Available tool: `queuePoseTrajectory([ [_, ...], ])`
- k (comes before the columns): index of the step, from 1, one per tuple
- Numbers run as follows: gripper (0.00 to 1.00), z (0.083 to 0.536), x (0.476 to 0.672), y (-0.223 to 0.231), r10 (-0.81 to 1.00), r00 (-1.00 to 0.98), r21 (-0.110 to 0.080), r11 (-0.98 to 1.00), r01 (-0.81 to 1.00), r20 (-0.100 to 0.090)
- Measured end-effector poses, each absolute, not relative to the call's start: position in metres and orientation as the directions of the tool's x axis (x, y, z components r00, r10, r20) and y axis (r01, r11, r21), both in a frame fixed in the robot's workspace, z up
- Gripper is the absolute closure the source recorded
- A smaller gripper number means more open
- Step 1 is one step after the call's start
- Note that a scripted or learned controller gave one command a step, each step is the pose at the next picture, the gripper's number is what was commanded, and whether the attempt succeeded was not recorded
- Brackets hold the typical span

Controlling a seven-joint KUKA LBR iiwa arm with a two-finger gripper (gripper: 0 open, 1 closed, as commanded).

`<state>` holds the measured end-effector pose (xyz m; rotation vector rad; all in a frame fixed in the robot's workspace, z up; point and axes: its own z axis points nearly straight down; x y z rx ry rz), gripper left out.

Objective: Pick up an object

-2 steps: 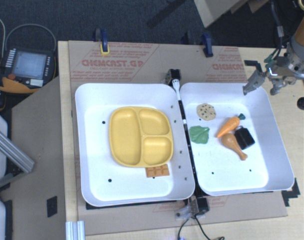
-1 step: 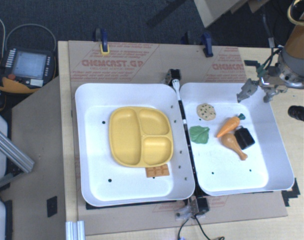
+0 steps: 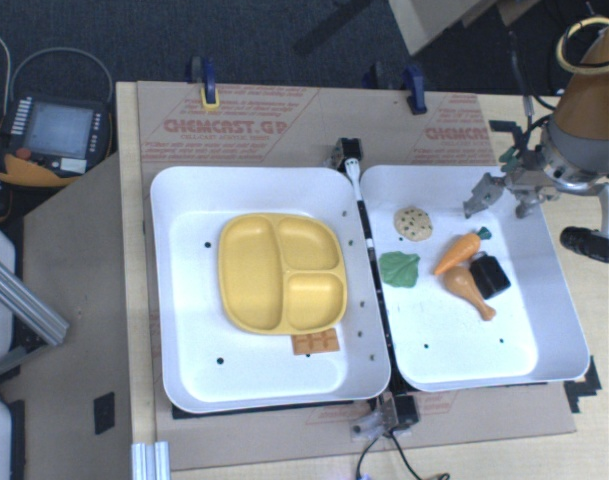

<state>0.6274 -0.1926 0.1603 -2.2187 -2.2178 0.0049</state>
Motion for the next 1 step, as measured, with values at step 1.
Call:
queuePoseTrajectory([
  [1,0.00,0.1004,0.6251,-0.1838,1.000,-0.001,-0.007,0.001,1.000,0.002],
])
